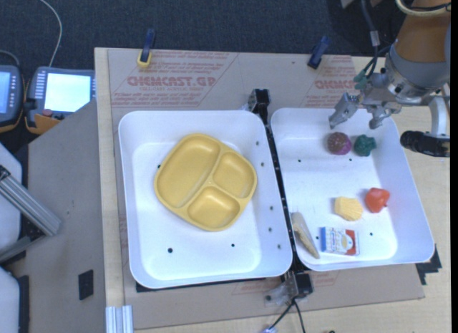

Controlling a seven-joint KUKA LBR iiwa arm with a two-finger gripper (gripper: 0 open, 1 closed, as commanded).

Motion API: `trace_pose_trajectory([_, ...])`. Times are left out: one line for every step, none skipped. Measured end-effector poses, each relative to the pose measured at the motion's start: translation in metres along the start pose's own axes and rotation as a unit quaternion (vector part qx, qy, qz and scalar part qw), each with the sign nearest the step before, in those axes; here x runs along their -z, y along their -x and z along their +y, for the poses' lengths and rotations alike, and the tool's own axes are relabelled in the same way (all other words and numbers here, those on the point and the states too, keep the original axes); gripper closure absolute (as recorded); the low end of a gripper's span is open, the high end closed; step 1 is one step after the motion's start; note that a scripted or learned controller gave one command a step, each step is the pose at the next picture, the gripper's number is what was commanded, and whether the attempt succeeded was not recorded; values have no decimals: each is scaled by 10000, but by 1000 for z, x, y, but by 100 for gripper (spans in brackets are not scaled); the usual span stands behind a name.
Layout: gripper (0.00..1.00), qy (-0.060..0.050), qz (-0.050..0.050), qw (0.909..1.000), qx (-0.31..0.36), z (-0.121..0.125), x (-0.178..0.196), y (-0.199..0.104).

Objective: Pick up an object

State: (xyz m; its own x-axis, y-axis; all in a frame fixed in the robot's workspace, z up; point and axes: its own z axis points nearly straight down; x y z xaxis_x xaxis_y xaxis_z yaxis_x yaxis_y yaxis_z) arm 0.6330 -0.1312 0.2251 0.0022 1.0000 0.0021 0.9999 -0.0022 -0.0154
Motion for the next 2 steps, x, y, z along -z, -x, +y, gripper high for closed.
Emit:
trace_pose_trajectory([0,72,-10,10000,11,3,8,0])
trace_pose_trajectory([0,36,-1,10000,19,3,-49,-10])
